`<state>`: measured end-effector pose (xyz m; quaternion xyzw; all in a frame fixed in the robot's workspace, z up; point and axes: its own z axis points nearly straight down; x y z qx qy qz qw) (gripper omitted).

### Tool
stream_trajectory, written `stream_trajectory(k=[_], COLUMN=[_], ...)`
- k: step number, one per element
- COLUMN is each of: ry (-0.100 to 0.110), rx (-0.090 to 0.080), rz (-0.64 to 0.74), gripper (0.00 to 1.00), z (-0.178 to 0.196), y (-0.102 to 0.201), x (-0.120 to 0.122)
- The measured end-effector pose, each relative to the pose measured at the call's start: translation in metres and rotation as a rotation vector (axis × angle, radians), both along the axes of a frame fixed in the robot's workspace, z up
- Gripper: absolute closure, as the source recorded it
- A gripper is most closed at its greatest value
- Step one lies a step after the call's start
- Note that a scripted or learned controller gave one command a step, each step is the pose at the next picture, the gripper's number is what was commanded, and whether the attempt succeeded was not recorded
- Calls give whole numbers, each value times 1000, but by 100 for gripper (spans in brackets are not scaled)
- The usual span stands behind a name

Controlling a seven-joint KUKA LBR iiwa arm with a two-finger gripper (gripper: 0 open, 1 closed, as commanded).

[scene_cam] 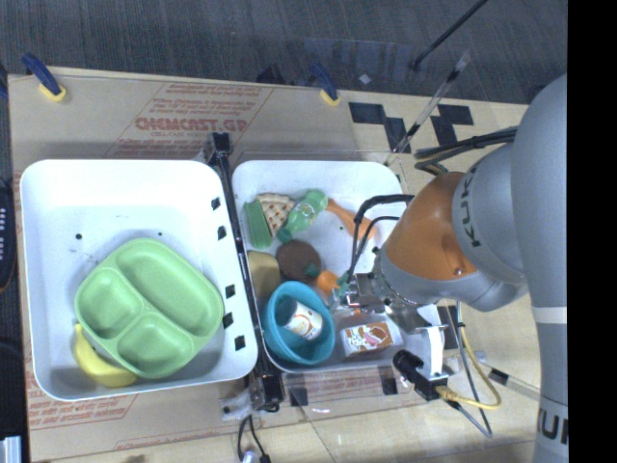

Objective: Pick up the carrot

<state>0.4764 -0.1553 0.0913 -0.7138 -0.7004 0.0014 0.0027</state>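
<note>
- The carrot (343, 216) lies in the right bin (371, 174), in its upper middle part, just right of a green plastic bottle (302, 211).
- Its long axis runs slantwise, from upper left down to lower right; the lower right end passes behind a black cable and the arm, so which end is the tip is hard to tell.
- It is a smooth, slim orange piece. A second small orange bit (328, 281) shows lower down, beside the brown ball; whether it belongs to the same thing cannot be told.
- The end effector (359, 295) sits low over the right bin's middle, under the arm's glossy orange band (436, 239); whether it is open or closed cannot be told, as the wrist hides it.
- Near it: a round, dull brown, fuzzy ball (298, 258), a blue bowl (297, 324) with a white paper-like cup lying inside, and a flat printed packet (366, 338) just right of the bowl.
- A flat green block (257, 223) and a tan criss-crossed waffle-like piece (276, 209) lie at the bin's upper left.
- The left bin (58, 183) holds a pale green three-part plate (149, 305), matte and rounded, resting over a yellow thing (92, 362).
- Both bins stand on a table covered in brown printed cardboard (183, 119).
</note>
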Motion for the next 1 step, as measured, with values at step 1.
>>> stream_trajectory(k=[1], ry=[-15], rx=[-10], rz=[-286], gripper=[100], z=[67], y=[29], x=[3])
